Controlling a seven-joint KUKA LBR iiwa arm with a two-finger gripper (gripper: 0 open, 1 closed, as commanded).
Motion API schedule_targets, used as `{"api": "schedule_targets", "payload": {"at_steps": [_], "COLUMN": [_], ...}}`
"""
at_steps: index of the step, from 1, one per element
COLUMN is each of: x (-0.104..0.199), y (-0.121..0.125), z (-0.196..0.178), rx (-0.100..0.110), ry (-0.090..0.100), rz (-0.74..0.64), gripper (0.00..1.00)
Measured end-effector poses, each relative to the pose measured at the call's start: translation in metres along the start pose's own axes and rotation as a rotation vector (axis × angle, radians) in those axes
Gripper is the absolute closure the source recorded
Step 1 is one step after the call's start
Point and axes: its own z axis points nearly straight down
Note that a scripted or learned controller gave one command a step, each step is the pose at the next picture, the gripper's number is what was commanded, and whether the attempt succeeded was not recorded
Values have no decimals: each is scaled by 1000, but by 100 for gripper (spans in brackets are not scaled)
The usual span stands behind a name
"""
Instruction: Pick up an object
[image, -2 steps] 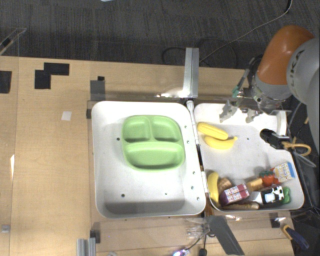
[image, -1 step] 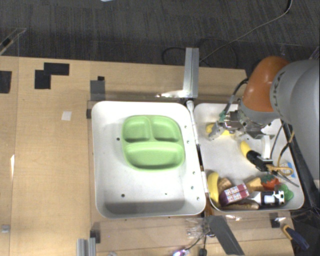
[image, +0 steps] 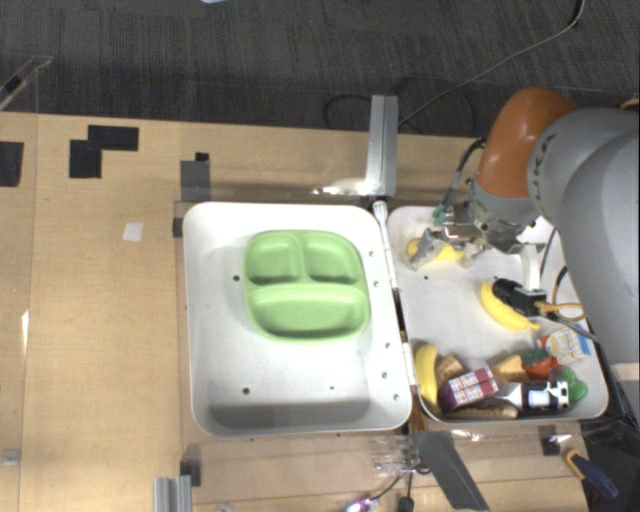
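My gripper is low in the far left corner of the right bin, directly over a small yellow object that lies on the bin floor. The yellow object shows on both sides of the gripper's tip. A yellow banana lies in the middle right of the same bin, with a black piece across its near end. Along the near edge lie another yellow banana, a maroon box, a brown piece and a dark bottle.
The left bin holds a green divided plate in its far half. A metal post stands behind the gap between the bins. The grey arm with its orange band covers the right bin's far right corner.
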Motion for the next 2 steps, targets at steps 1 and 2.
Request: {"api": "schedule_targets", "payload": {"at_steps": [1,2], "x": [-19,-84], "y": [-68,-93], "z": [-1,-1], "rx": [-43,-45], "ry": [-8,-14], "rz": [10,-101], "gripper": [0,0]}}
